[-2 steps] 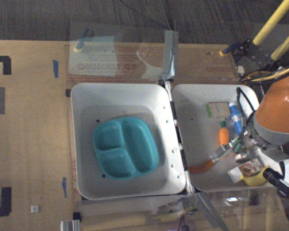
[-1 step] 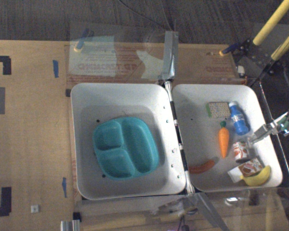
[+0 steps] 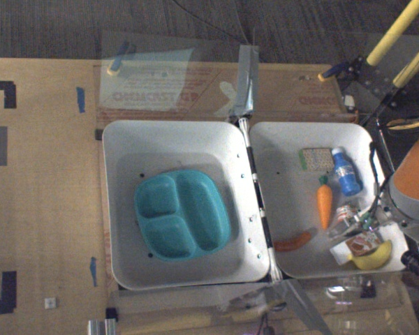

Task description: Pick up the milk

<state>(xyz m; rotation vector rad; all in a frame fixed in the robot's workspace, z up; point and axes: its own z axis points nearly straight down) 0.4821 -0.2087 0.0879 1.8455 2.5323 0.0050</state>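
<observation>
Fingers of the gripper (image 3: 356, 223) hang low in the right bin (image 3: 286, 187), and whether they're spread or closed I cannot tell. Just beneath them lies the milk carton (image 3: 362, 245), banana (image 3: 374, 257) touching it, carrot (image 3: 324, 202) off to the left.

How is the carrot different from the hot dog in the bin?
The carrot is bright orange with a green top, while the hot dog is a darker reddish orange all over. The carrot points up and down in the view; the hot dog lies more sideways, a bit tilted. The carrot tapers to a point; the hot dog has rounded ends. Both are long and thin and lie in the right bin.
</observation>
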